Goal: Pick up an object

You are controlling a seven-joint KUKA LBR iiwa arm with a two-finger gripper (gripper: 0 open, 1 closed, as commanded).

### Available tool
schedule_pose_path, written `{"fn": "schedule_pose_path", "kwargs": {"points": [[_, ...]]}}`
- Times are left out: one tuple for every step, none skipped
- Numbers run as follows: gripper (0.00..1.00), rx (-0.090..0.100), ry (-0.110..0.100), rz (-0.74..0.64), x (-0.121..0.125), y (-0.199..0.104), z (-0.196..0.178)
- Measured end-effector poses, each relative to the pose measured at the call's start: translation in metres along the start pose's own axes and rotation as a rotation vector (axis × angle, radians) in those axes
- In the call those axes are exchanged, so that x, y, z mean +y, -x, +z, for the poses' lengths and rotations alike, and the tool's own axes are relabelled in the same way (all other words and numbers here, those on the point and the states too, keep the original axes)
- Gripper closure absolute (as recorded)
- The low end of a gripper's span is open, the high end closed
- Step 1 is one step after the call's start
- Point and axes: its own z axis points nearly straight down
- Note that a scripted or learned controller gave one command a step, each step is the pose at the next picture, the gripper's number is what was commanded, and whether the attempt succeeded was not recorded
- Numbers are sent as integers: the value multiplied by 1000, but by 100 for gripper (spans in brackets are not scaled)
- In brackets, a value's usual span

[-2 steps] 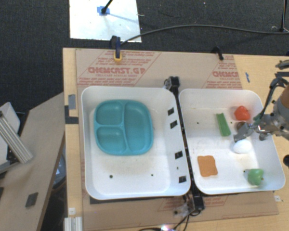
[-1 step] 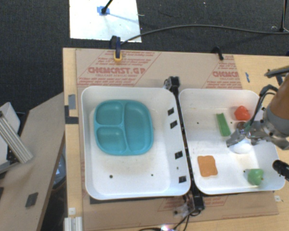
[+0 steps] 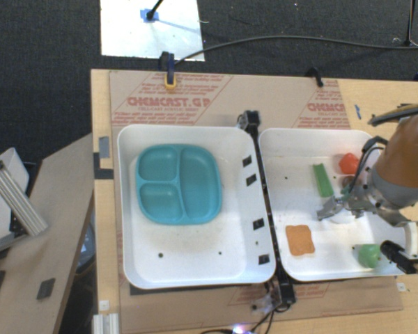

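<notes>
Green stick [image 3: 323,180] lies in the right bin [image 3: 292,152], long axis near-far, just left of the gripper [image 3: 343,211]; gripper state unreadable. Same bin: one orange-red piece [image 3: 348,163], one orange square [image 3: 300,240], one green lump [image 3: 368,255]. Left bin [image 3: 188,263]: one teal divided plate [image 3: 178,184]. Cardboard-covered bench [image 3: 216,96], dark floor.

Two bins are sitting side by side on the worktop [image 3: 104,186]; the left bin [image 3: 188,134] is holding a divided plate [image 3: 178,185]. In the right bin [image 3: 292,141], a stick [image 3: 323,179] is lying behind a flat slab [image 3: 300,240]; a round piece [image 3: 348,163] is resting to the stick's right, a ball [image 3: 368,255] is sitting in the near right corner, and the hand [image 3: 332,209] is hanging between them.
</notes>
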Motion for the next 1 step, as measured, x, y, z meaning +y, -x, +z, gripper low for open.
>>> {"fn": "schedule_pose_path", "kwargs": {"points": [[100, -1, 3, -1, 1, 0, -13]]}}
